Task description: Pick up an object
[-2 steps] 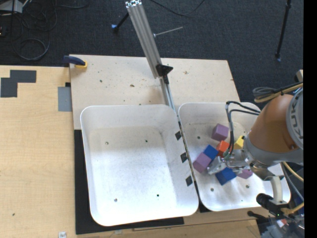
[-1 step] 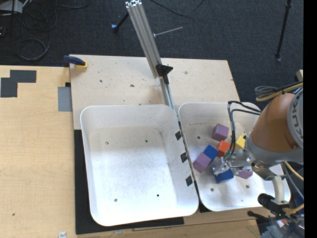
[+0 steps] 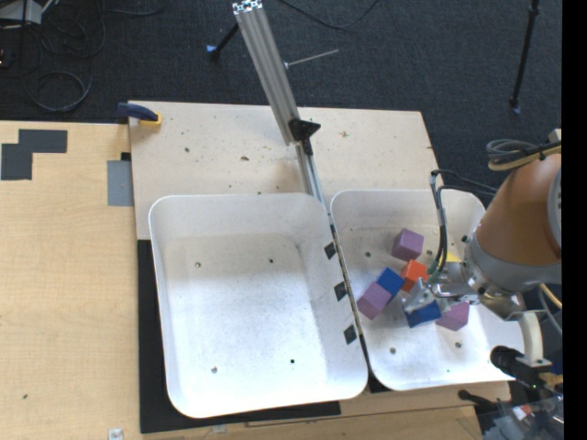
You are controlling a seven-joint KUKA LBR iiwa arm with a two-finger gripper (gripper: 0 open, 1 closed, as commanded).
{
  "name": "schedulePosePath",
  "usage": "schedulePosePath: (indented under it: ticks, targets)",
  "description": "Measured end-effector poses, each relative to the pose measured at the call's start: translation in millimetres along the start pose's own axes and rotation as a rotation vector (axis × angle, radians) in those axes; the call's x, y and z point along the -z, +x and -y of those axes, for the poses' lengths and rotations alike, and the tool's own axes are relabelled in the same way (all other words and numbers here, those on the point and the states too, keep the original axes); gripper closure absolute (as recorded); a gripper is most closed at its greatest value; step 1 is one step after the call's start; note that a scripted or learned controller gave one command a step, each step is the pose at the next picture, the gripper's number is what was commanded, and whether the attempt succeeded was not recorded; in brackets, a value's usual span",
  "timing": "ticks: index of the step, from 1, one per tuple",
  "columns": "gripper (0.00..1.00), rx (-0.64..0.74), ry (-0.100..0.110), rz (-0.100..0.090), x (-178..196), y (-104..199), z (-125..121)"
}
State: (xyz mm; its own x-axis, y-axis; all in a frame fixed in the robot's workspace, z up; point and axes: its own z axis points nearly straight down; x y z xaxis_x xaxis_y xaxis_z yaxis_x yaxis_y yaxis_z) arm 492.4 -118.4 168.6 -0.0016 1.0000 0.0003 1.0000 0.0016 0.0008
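Several small blocks lie in the right bin (image 3: 404, 374): a purple cube (image 3: 408, 243) at the back, a blue block (image 3: 391, 280), an orange block (image 3: 415, 269), a purple block (image 3: 373, 299) toward the divider, a dark blue block (image 3: 423, 314) and a purple block (image 3: 453, 316). My gripper (image 3: 425, 293) reaches in from the right, low among the blocks, just above the dark blue block and beside the orange one. The arm's orange band (image 3: 518, 214) and grey wrist hang over the bin's right side. Nothing shows clearly held.
The left bin (image 3: 174, 246) sits next to the right one, sharing a divider with black clips (image 3: 339, 290). A slanted aluminium bar (image 3: 275, 71) rises from behind the bins. Cables and stands lie on the dark floor beyond the bench.
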Motion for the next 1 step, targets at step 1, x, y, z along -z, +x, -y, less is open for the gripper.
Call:
schedulePosePath:
  ticks: [1]
  targets:
    - [1.0, 0.0, -0.002, 0.0, 56.4, 7.4, 3.8]
